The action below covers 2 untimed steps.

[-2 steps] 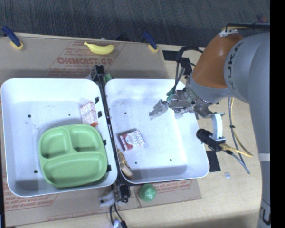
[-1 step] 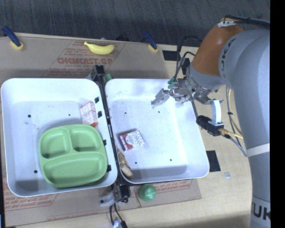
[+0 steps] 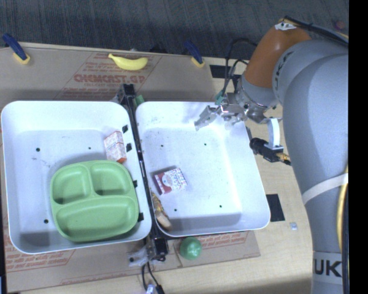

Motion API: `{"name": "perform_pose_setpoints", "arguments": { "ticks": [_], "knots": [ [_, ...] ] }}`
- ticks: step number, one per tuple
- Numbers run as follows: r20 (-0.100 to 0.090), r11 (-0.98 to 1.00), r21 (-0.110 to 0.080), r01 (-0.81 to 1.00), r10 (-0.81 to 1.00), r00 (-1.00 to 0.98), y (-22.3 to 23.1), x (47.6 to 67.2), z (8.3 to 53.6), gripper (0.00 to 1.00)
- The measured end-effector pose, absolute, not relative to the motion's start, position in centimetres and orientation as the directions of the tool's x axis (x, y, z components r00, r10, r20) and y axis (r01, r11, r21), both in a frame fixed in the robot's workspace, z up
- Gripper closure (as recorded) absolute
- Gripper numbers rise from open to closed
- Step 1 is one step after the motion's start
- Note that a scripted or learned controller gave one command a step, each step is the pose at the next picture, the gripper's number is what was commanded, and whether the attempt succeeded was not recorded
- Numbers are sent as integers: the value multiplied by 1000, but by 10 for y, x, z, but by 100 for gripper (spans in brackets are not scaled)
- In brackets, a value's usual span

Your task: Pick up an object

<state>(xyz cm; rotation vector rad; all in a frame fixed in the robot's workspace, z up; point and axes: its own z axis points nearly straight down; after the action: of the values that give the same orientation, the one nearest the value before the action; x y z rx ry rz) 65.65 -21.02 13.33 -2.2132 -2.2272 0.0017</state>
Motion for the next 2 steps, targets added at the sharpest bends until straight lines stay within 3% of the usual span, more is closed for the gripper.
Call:
{"name": "perform_pose_setpoints", "arguments": {
  "ticks": [1, 2],
  "knots": [
    [0, 6, -5, 1000, 1000, -6, -211, 595, 107, 0],
    [0, 6, -4, 1000, 1000, -6, -211, 503, 103, 0]
  ]
}}
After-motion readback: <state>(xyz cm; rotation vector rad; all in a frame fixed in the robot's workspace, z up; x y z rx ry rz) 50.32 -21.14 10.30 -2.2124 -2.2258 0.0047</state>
